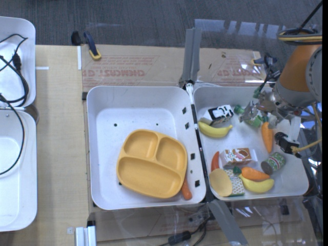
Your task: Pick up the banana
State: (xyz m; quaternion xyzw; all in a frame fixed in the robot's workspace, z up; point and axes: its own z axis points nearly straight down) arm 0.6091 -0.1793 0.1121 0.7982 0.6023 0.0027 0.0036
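We saw the arm (302, 65), grey with its orange band, reaching in from the right over the far corner of the right bin (302, 181). Its tool (261, 113) hung above the upper right part of that bin, amid clutter there, and we could not tell whether it was released or clenched; nothing showed plainly in its grasp.

The banana (215, 130) lay in the right bin's upper left part, close to the divider between the bins, curved with its ends turned up. It sat well apart from the tool. A small black-and-white item (221, 113) rested just behind it, touching or nearly so.

A carrot (267, 136) lay upright-looking beneath the tool. Lower in the same bin we noted a small printed box (237, 156), a green-labelled can (273, 163) on its side, a second yellow fruit (258, 184) with an orange piece (254, 174) resting on it, and a pale yellow round piece (220, 182) near the front left corner.

In the left bin (102, 137) sat a yellow divided plate (151, 163), with a small orange item (186, 191) just beside its right front edge.
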